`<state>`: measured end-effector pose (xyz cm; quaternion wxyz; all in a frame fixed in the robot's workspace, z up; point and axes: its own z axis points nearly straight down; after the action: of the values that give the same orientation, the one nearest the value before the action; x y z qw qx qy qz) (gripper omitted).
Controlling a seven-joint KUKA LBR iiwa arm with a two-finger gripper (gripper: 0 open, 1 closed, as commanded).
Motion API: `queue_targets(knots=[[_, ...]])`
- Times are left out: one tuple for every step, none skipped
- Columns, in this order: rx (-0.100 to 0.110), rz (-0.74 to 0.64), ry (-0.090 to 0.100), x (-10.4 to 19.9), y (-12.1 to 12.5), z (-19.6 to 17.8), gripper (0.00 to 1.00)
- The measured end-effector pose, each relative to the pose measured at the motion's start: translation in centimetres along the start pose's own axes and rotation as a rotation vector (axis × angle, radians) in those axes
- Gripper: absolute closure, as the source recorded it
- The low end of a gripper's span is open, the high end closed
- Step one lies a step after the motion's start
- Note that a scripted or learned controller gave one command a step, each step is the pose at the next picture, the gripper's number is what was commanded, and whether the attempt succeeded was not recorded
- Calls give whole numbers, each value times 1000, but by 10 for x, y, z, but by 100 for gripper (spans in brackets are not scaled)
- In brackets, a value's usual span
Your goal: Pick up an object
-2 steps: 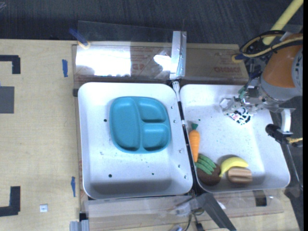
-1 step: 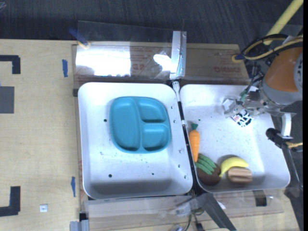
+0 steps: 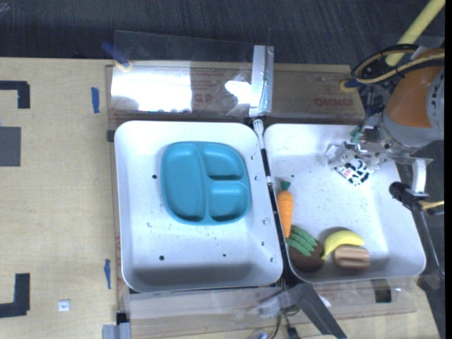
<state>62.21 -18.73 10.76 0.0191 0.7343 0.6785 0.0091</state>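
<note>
The right bin (image 3: 318, 147) holds toy food along its near side: an orange carrot (image 3: 284, 212) by the left wall, a green and brown piece (image 3: 304, 247), a yellow banana (image 3: 342, 241) and a tan bun-like piece (image 3: 351, 258). My gripper (image 3: 353, 162) hangs over the far right part of this bin, well behind the food and apart from it. A black-and-white patterned part shows at its tip. The arm with its orange band (image 3: 409, 104) reaches in from the right.
The left bin (image 3: 134, 210) carries a blue divided plate (image 3: 206, 182) near its middle. A clear plastic sheet and a cardboard strip (image 3: 311, 94) stand behind both bins. Cables and a yellow hose (image 3: 424, 16) hang at the upper right.
</note>
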Motion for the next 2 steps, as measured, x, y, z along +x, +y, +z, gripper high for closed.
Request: queue_targets(knots=[[0,-26,-1,0,-1,0,0],[-15,56,-2,4,-10,-1,0]])
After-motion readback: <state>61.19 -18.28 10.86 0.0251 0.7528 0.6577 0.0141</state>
